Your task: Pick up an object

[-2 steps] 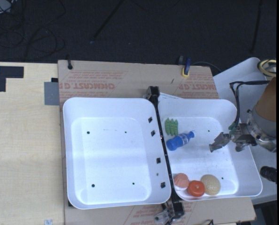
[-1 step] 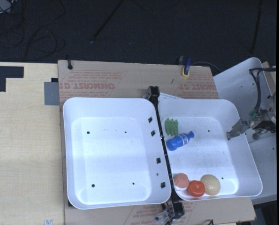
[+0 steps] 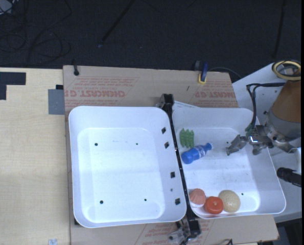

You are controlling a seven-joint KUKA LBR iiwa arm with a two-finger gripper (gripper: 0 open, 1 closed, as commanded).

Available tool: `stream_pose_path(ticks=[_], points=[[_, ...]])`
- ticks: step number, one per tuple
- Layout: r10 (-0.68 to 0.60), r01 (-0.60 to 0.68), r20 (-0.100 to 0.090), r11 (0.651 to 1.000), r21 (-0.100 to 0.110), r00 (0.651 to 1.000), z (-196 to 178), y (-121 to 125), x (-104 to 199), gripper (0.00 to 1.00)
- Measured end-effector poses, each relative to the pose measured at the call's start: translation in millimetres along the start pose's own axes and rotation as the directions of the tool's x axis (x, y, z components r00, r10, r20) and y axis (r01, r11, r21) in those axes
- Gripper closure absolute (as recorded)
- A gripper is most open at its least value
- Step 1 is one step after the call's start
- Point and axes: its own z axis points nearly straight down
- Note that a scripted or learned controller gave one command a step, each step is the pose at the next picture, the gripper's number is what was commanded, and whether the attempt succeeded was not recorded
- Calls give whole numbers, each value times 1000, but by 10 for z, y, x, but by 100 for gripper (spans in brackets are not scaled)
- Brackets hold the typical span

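Blue plastic bottle [image 3: 195, 153] looks like the likeliest candidate for the pick, and it lies on its side in the right-hand shallow white bin [image 3: 266, 185], close to the divider between the two bins, cap end pointing toward the arm. From the one overhead camera, we see a small green ridged plastic piece [image 3: 186, 137] just beside it, slightly further up the bin floor. Down in the near corner of that same bin, three rounded things huddle together: a pale pink rounded piece [image 3: 196, 196], a red tomato-shaped toy [image 3: 213, 204] and a beige egg-shaped ball [image 3: 230, 200], touching or nearly so, probably rolled there because the floor curves up at the rim.

And there is the tool [image 3: 232, 148], low over the right bin, reaching in from the right edge, with the grey arm and its orange band [image 3: 288, 103] behind it. Its dark fingers [image 3: 237, 143] point toward the bottle, well short of it, with bare bin floor between. Nothing sits between those fingers. Whether they stand apart or together I cannot tell at this size and angle.

The left-hand white bin [image 3: 85, 188] sits alongside on brown printed cardboard [image 3: 116, 88] over the pale wooden table [image 3: 24, 162]. My read: the approach is under way, no grasp made yet. The bottle, lying free with room around it, should be an easier target than the crowded trio in the corner.
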Motion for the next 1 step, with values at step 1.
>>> stream_pose_path(ticks=[1], points=[[5,-5,3,1000,-8,1000,-481,-56,-30,0]])
